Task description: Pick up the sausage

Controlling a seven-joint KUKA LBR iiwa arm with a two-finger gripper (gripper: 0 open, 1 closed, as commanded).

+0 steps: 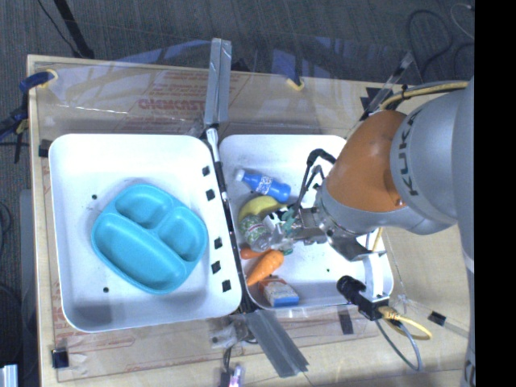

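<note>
Lying just left of and below the end effector (285, 226), the sausage (249, 253); grip state impossible to tell.

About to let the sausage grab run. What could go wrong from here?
1. The right bin items are packed tight: the gripper sits over a clear crinkly item, beside the carrot and banana, so it may grab the wrong thing.
2. I can't clearly pick out a sausage; it may be buried or hidden under the arm.
</note>
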